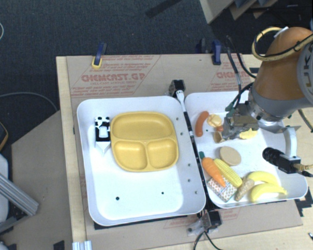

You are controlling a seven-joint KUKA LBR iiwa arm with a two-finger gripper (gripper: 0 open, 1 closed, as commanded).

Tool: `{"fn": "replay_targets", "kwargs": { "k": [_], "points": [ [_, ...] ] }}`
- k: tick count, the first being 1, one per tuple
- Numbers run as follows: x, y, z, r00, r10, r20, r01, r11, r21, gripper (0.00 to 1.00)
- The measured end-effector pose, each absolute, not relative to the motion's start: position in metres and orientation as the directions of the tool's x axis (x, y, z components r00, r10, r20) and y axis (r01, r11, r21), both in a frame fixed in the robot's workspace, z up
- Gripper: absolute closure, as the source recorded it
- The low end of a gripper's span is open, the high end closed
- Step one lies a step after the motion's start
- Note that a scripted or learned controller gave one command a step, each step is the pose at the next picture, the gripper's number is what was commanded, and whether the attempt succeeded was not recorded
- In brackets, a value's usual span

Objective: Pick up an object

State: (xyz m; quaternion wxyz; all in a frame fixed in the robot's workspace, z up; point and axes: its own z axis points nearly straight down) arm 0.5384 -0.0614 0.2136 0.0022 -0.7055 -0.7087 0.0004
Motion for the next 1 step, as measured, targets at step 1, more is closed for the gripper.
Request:
{"fn": "replay_targets", "kwargs": {
  "k": [1],
  "points": [
    [0.5150,-0.0136,0.2307,-0.005,1.000,0.003,1.000,0.005,-0.003,1.00]
  ]
}}
